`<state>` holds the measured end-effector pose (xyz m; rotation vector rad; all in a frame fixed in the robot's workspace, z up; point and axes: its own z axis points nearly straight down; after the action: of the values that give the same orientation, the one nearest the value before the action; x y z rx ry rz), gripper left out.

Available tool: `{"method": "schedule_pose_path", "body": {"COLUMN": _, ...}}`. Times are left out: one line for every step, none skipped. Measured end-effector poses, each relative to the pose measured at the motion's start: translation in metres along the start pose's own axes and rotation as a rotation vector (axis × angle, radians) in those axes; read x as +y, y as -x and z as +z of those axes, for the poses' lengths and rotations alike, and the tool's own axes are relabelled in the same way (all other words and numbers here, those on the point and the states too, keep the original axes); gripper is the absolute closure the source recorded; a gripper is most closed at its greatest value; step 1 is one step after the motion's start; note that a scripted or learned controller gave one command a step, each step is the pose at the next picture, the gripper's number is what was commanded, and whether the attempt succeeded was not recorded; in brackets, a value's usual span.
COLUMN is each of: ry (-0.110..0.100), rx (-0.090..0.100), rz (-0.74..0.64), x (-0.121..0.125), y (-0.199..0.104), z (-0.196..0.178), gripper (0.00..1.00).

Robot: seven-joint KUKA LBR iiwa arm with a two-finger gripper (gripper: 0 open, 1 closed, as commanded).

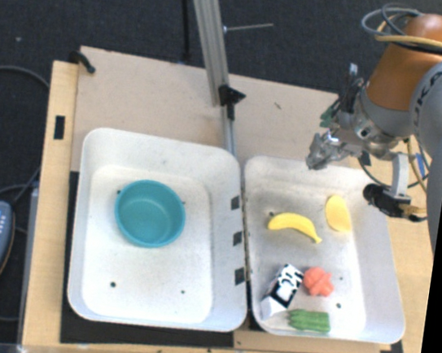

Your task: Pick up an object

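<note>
My gripper (320,156) hangs over the far edge of the right bin (385,262), near its back left corner, with my orange-banded wrist rising behind it toward the upper right. From this angle the tip is a small grey blur, so I cannot tell how it is set, and there is nothing I can see in it.

Below me, in the right bin, the pickings are spread out. A banana (295,225) lies near the middle, curved and flat on the floor. Just to its right and a little farther back sits a lemon (338,213), close to the banana but apart from it. Toward the near side there is a cluster: a black-and-white box (283,286) leaning toward the bin's left wall, a red fruit (319,282) just beside it on the right, and a green piece (310,320) lying flat in front of both, close to the near rim. All of it rests on the bin floor, well clear of my gripper.

Over in the left bin (103,195) a teal bowl (150,213) sits upright, mouth up, left of centre.

A metal bar (215,51) slants down from the top to the gap between the bins.
</note>
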<state>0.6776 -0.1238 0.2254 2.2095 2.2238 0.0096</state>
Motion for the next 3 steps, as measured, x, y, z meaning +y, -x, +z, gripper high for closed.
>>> {"method": "schedule_pose_path", "body": {"ry": -0.004, "rx": 0.001, "rz": -0.001, "x": 0.001, "y": 0.001, "z": -0.026, "gripper": 1.0}}
{"method": "schedule_pose_path", "body": {"ry": -0.009, "rx": 0.0, "rz": 0.002, "x": -0.029, "y": -0.043, "z": -0.024, "gripper": 1.0}}
{"method": "schedule_pose_path", "body": {"ry": -0.01, "rx": 0.001, "rz": 0.001, "x": -0.047, "y": -0.096, "z": -0.013, "gripper": 1.0}}
